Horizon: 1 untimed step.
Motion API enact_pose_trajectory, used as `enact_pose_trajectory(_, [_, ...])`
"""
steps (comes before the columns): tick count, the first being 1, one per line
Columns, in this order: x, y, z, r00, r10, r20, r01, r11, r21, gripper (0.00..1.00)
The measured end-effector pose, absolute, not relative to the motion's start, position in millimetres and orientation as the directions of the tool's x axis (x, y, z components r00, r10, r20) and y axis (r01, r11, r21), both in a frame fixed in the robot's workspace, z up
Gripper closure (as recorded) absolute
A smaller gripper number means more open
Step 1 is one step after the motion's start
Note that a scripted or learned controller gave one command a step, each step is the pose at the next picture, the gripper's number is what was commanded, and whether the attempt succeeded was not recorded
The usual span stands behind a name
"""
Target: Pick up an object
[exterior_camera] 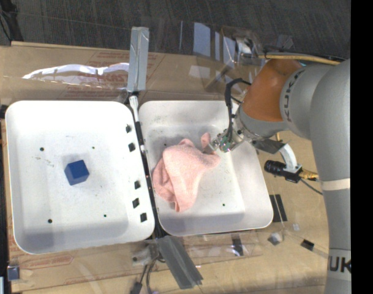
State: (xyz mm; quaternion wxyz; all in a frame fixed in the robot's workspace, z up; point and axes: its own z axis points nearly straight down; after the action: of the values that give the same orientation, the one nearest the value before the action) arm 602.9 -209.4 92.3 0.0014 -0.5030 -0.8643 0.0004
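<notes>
You see a crumpled pink cloth in the right bin, its long axis running from the lower left up to a raised corner at upper right. The pincer sits at that corner, touching the fabric; you cannot tell from here whether it is clenched or released. A blue cube rests in the left bin on the desk.

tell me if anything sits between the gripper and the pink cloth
Nothing visible does. The gripper is right at the upper right edge of the pink cloth in the right bin. The blue cube lies apart in the left bin.
</notes>
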Motion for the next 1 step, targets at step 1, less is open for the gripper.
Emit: enact_pose_trajectory(1, [623.1,-185.7,114.2,-0.536,0.844,0.000,0.844,0.536,0.000,0.00])
